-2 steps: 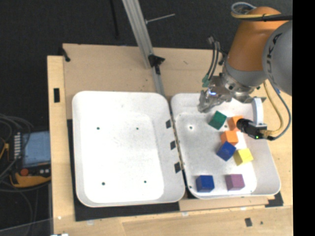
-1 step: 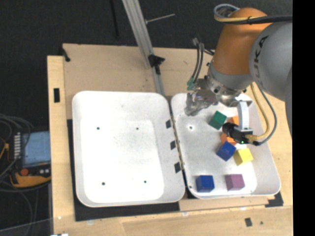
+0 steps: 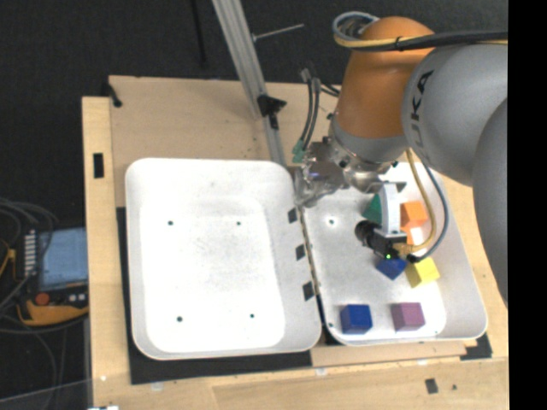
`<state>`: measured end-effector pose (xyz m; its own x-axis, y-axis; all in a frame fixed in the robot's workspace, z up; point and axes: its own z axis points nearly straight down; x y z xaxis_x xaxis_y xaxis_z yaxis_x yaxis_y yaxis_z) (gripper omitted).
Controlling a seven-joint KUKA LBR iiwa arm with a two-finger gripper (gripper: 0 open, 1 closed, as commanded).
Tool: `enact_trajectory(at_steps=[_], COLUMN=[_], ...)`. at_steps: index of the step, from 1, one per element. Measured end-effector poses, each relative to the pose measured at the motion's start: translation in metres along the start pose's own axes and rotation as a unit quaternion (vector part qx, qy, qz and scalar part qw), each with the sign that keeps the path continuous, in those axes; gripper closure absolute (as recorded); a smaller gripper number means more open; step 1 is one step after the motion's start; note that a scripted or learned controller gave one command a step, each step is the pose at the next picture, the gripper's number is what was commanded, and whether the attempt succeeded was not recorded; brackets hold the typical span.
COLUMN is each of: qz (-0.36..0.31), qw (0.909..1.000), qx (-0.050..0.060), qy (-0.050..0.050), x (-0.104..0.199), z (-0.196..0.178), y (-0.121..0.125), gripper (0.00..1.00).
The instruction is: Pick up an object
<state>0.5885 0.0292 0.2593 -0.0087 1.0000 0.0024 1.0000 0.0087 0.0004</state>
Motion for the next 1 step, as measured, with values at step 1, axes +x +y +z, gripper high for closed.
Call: enact_trajectory(at_steps=[1], qz=[0.001], qw=[1.0], qx=[0.001], qy=[-0.001], x=[0.0469], z=[0.0131], y=[-0.0116], gripper=[1.0])
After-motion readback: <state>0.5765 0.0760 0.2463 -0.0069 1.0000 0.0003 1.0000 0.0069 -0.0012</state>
